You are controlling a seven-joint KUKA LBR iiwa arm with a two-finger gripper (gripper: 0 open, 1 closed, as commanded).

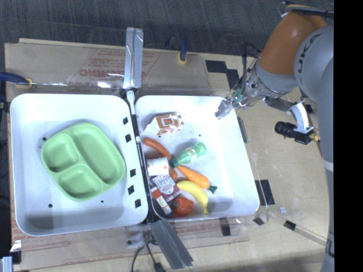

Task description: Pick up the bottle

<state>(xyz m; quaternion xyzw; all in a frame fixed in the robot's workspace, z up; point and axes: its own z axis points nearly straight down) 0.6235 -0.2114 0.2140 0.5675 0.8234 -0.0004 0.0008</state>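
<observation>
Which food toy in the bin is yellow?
The banana, curved, near the front of the right bin. The carrot just behind it is orange, the sausage reddish-orange, and the bottle green.

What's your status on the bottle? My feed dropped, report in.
Gripper above right bin's far right corner, holding nothing seen. Green bottle lying mid-bin, untouched. Hot dog and carrot crowd it.

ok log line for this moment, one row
task: pick up bottle | gripper: above right bin's far right corner | bottle: lying mid-bin among food, untouched | status: not grasped
</observation>
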